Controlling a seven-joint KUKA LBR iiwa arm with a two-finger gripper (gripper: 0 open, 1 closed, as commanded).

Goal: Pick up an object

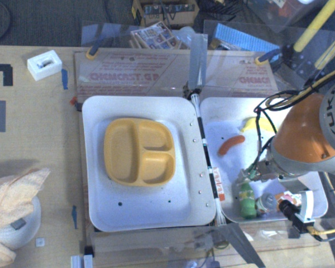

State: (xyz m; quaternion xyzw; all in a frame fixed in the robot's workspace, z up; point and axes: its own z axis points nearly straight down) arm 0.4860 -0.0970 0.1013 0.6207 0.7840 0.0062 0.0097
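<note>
In the right bin point(212, 121) an orange sausage-shaped toy point(231, 144) lies near the middle. A yellow object point(249, 125) sits behind it, partly hidden by black cables. A green bottle-like object point(246, 200) and a small round piece point(265, 203) rest near the bin's front wall. My gripper point(249, 177) hangs low at the end of the grey and orange arm, just above the green object's top end. The arm's body covers the bin's right half. A yellow divided plate point(139, 151) lies in the left bin point(95, 166).
A white box point(44, 65) stands on the bench at the far left. A crumpled beige cloth point(14, 194) lies at the left front. Cardboard panels point(128, 74) run behind the bins. A metal divider point(196, 60) stands between the bins at the back.
</note>
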